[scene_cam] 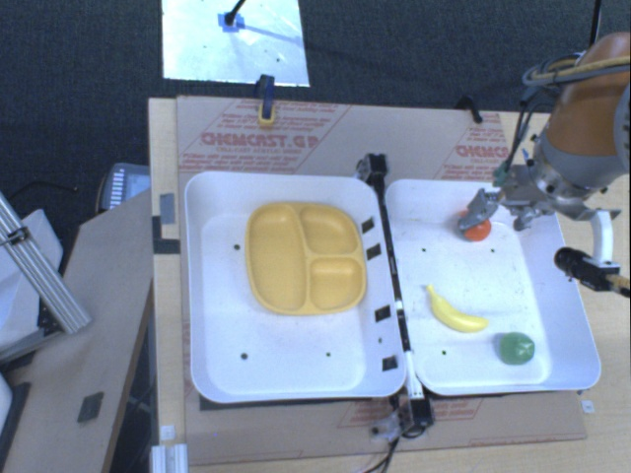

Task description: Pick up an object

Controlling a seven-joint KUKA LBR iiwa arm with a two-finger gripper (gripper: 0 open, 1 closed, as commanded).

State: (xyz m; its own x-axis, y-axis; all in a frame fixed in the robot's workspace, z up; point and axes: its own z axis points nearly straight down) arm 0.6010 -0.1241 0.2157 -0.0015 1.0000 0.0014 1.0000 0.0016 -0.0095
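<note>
My gripper (503, 213) hovers over the far part of the right bin (567, 308), its two fingers spread apart and open. A small orange object (476, 231) lies on the bin floor just below the left finger (482, 207), partly covered by it; nothing sits between the fingers. A yellow banana (455, 312) lies in the middle of the same bin. A green round object (514, 348) rests near the bin's front right corner.
A yellow divided plate (304, 257) lies in the left bin (202, 294). A black divider strip (386, 264) runs between the two bins. The arm's orange band (592, 97) rises at the right. A black fitting (582, 266) sticks in over the right bin's edge.
</note>
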